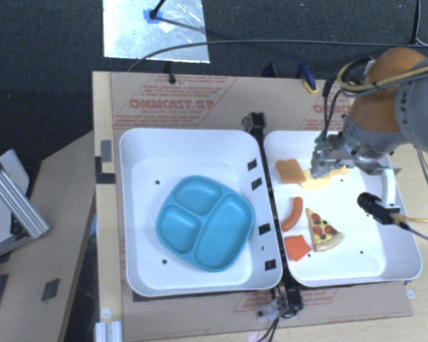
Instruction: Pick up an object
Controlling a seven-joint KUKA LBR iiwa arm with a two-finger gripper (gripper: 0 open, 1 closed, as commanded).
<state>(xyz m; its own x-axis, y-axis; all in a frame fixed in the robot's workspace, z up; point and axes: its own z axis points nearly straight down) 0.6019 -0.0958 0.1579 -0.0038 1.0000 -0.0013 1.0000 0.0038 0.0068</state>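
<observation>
The bench [164,95], topped with a brown printed board, is carrying two shallow white bins side by side. The arm [403,95], grey with its orange band, is reaching in from the right and is being cut off by the frame edge, so most of its length is out of sight. Its wrist is blocking the far right part of the right bin [385,262].

The left bin [139,155] is holding a single blue divided plate [205,221], which is lying flat near the middle with its three compartments facing up.

The right bin is holding several small toy food pieces. The gripper [327,167] is hanging low over the far left part of this bin, directly above a pale yellow piece [317,183] that is partly hidden beneath it; its shape is hard to make out. The fingers are blurring into the dark wrist body, so whether they are spread or closed cannot be told, and nothing is visibly sitting between them.

Just left of the gripper, an orange toast-like piece [290,171] is lying flat, touching or nearly touching the yellow piece. Nearer the camera, a red-orange sausage [292,213] is lying at a slant close to the divider between the bins. Beside it to the right, a pizza slice [323,229] is lying flat with its point toward the far side. A small red-orange flat piece [297,247] is sitting just below the sausage, close to the pizza slice.

A black cylindrical part [374,206] is jutting over the right side of this bin, with a cable trailing off to the right.
</observation>
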